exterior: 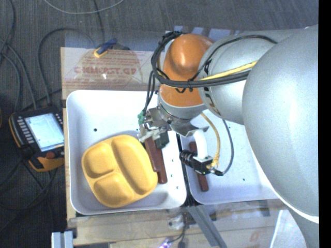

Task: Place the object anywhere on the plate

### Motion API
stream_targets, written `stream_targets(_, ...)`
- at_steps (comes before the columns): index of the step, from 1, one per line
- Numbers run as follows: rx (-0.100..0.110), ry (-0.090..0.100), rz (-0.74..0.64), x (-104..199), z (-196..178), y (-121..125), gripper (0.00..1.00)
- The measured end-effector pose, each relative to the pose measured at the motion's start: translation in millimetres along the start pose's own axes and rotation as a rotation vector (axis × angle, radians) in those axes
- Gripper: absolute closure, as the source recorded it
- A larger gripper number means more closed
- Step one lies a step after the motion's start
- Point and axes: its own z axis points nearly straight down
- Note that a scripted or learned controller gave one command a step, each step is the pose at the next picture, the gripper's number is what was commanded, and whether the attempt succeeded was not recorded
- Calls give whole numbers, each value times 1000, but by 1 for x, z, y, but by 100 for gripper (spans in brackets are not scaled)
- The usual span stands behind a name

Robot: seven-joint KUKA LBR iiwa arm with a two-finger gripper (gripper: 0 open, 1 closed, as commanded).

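Observation:
A yellow plate (119, 170) with three compartments lies in the left bin (98, 107), toward its front. A long brown stick-shaped object (158, 165) lies along the plate's right edge, between the plate and the bin's right wall. My gripper (153, 134) hangs right over the stick's far end, under the orange wrist band (181, 68). The arm's bulk hides the spot where gripper and stick meet.
A second brown stick (199, 170) lies in the right bin (232, 187) near its left wall, partly under a black connector and a yellow cable. The grey arm covers most of the right bin. A teach pendant (39, 133) sits left of the bench.

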Motion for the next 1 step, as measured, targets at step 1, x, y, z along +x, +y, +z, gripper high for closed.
stream_targets(1,0,1,0,0,0,0,0)
